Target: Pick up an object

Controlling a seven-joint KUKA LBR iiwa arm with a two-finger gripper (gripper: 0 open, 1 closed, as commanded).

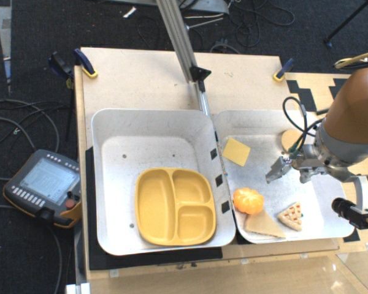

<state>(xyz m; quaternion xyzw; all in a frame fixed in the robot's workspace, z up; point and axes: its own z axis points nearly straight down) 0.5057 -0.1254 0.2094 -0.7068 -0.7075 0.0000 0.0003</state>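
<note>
Pale wooden surface [147, 78] carries two white bins; over the right bin [257, 124] hovers the end effector [288, 167], its grip state impossible to tell, nothing visibly held. Just below and left of it sits the orange [248, 201]; a pizza slice [291, 216] lies below, a cheese square [237, 151] up-left. Risk (my judgement): the round orange rolls away under an off-centre descent.

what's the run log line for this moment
gripper over right bin | nothing held | nearest: orange, cheese slice | pick pending
</note>
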